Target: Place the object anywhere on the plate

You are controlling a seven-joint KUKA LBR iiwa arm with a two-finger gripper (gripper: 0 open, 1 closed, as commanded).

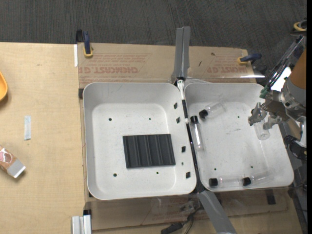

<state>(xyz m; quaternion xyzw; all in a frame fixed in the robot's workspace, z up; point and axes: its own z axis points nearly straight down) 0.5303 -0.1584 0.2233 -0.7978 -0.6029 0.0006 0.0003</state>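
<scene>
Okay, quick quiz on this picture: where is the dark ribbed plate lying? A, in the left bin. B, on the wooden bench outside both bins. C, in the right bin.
A: the dark ribbed plate lies flat on the floor of the left bin, while the right bin holds clear tubes with black caps.

One fixed camera above looks slantwise down on both bins (139, 94).

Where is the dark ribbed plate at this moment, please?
The plate lies flat in the middle of the left bin, beside the right bin's clear tubes.
</scene>
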